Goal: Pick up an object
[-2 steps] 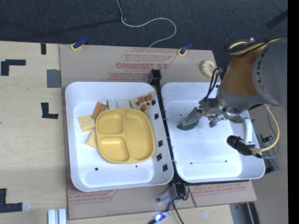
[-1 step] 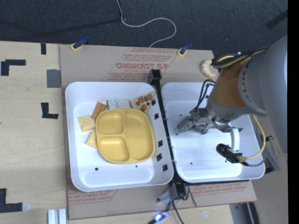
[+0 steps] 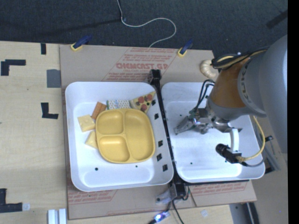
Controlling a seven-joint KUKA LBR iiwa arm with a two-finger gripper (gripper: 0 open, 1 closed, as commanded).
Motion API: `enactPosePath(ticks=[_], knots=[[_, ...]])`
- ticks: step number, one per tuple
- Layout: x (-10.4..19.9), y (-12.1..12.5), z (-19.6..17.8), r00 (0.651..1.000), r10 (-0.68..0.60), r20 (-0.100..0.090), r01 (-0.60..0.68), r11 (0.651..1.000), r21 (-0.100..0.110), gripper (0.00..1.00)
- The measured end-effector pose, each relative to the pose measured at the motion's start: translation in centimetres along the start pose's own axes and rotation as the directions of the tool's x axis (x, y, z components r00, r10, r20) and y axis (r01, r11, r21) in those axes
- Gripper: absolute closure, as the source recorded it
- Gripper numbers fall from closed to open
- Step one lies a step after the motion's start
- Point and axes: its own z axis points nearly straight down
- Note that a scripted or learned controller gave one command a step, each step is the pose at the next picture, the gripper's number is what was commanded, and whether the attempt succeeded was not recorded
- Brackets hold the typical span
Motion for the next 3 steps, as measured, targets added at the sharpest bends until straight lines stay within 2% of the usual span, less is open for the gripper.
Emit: enactPosePath(ticks=[1, 2, 3], knots=[[0.0, 0.0, -1.0, 1.0, 0.0, 0.001, 0.0, 1.0, -0.001, 1.0], [0.0, -0.2, -7.3, 1.0, 0.0, 0.0, 0.0, 1.0, -0.004, 1.0], [-0.5, 0.2, -11.7, 1.0, 0.0, 0.0, 0.0, 1.0, -0.003, 1.0]])
